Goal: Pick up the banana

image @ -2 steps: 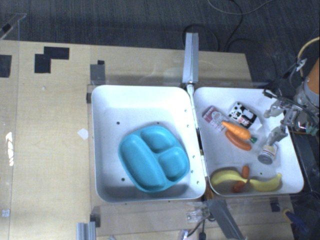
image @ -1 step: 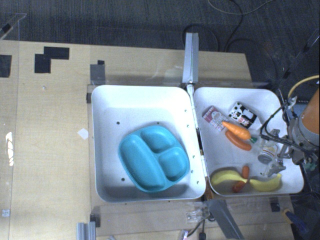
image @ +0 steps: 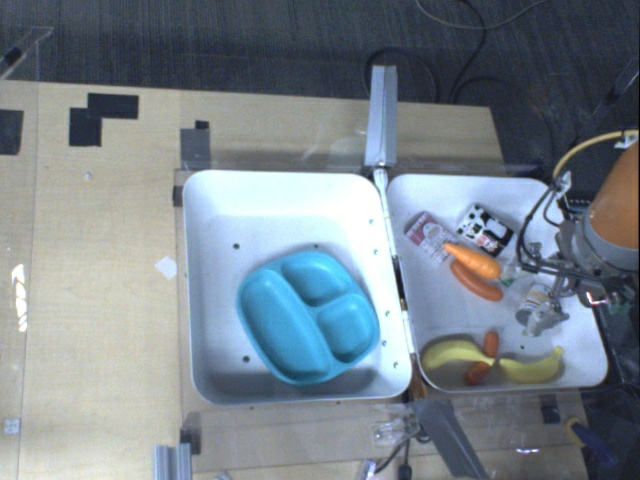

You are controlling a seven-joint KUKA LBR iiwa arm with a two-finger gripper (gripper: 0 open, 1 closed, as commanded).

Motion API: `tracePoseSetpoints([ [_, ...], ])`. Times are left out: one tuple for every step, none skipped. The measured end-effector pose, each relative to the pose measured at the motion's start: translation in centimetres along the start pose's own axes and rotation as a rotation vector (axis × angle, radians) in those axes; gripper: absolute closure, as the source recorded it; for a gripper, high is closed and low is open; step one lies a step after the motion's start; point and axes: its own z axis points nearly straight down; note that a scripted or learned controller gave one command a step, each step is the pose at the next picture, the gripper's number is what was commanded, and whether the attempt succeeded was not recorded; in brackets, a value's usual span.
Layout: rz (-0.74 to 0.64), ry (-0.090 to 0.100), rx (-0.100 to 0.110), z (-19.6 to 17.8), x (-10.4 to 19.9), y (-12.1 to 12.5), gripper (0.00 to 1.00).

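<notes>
Gripper (image: 541,311) hovered above banana (image: 532,368) in right bin (image: 592,353); jaw state impossible to tell. Carrot (image: 473,264) lay nearby.

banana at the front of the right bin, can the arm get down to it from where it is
Probably yes: the hand hangs just above the banana with nothing over it, though the bin wall runs close beside it.
</notes>
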Motion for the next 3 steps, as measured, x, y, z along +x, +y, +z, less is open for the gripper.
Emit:
tracePoseSetpoints([
  [-0.483,-0.011,0.007,3.9,2.7,0.7,0.00],
  [-0.769,-0.010,0.006,4.0,2.6,0.5,0.00],
  [-0.899,-0.001,-0.002,-0.1,-3.8,1.7,0.00],
])
